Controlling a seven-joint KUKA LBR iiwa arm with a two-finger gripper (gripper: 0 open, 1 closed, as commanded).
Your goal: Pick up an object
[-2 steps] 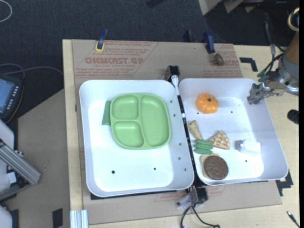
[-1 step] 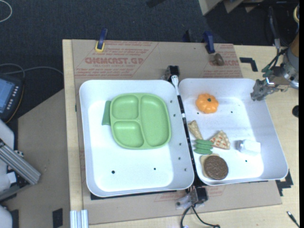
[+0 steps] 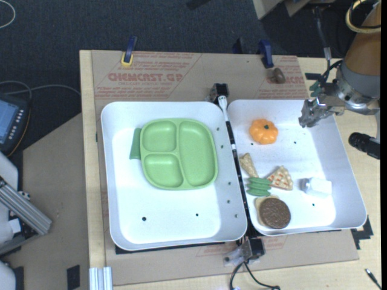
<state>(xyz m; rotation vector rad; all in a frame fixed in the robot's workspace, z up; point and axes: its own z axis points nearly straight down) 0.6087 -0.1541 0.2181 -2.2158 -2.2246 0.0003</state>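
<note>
The grey arm enters from the right, orange band above its wrist, pincer (image 3: 307, 121) pointing down

A pale green divided plate (image 3: 179, 153) is lying in the white left bin (image 3: 121, 180), with a darker green strip (image 3: 135, 144) showing at the plate's left edge. To the plate's right, in the white right bin (image 3: 338, 180), an orange pumpkin (image 3: 264, 132) is sitting with a small green stem. Below the pumpkin, a tan piece (image 3: 248, 165), a bright green pod (image 3: 259, 187), a pizza slice (image 3: 280, 178) speckled tan and red, a dark brown round cookie (image 3: 274, 212) and a white-grey object (image 3: 316, 186) are lying.
</note>
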